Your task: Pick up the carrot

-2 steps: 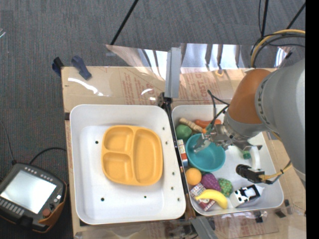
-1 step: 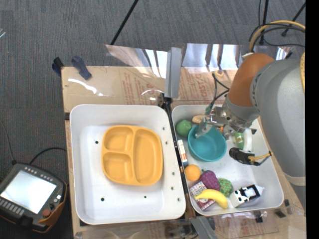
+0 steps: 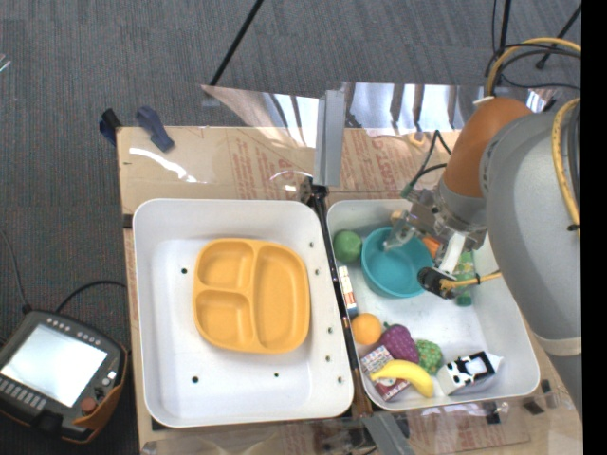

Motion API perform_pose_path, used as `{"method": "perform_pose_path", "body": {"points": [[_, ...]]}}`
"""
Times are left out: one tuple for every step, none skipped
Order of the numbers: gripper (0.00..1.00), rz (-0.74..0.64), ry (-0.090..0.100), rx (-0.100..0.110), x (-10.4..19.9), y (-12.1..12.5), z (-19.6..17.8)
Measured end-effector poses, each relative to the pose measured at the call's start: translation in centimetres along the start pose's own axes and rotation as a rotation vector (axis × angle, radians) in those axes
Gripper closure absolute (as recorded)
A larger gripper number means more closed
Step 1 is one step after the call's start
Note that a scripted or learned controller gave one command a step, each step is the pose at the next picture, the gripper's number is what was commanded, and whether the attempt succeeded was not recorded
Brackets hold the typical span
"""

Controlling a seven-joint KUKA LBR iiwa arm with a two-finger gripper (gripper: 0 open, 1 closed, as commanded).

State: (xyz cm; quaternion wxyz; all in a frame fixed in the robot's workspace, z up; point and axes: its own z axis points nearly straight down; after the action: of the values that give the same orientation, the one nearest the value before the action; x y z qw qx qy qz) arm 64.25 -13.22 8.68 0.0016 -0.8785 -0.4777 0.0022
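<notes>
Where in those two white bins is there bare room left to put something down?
Left bin: bare floor rings the yellow tray, widest along the near edge. Right bin: one open patch between the teal bowl and the near-edge toys; elsewhere it is crowded.

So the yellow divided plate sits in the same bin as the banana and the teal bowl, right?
Not quite. The camera view shows the yellow divided plate alone in the left bin; the banana and the teal bowl lie in the right bin.

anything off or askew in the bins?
Nothing spilled or damaged. Yellow tray sits slightly rotated in the left bin. Right bin is cluttered: teal bowl, banana, orange, all inside.
</notes>
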Motion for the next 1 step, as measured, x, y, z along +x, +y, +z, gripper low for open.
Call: {"method": "perform_pose_path", "body": {"points": [[0.00,-0.064,0.020,0.010,-3.61,0.72,-0.13]]}}
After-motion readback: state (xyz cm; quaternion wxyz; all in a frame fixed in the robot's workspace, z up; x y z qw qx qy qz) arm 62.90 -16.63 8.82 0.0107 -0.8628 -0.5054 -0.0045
